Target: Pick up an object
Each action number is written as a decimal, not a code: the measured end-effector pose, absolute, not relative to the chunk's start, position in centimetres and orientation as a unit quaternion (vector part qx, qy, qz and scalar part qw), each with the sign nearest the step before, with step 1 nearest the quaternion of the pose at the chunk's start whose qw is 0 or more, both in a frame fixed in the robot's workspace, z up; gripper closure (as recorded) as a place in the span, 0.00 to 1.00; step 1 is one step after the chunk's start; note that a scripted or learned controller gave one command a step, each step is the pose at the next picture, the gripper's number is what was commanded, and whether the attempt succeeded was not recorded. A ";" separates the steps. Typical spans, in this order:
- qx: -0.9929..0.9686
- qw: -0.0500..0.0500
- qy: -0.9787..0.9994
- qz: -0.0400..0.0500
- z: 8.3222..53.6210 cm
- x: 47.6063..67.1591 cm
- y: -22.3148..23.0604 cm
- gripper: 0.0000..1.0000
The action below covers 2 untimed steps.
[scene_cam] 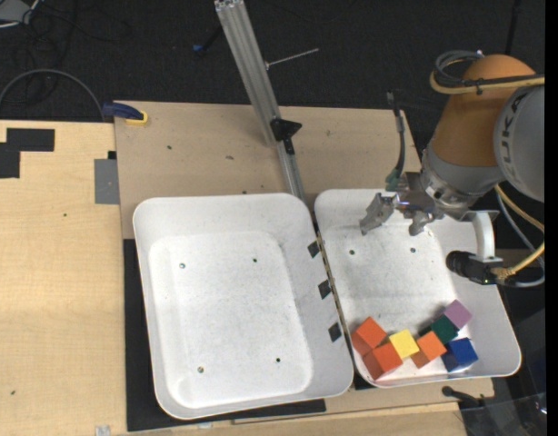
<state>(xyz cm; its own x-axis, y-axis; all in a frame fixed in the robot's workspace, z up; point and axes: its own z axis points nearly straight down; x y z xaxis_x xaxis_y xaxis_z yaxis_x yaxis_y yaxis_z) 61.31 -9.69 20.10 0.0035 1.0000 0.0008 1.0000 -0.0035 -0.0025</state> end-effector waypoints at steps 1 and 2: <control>-0.710 0.003 -0.704 0.004 16.0 56.4 -17.0 0.00; -0.708 0.005 -0.706 0.002 11.6 50.1 -17.7 0.00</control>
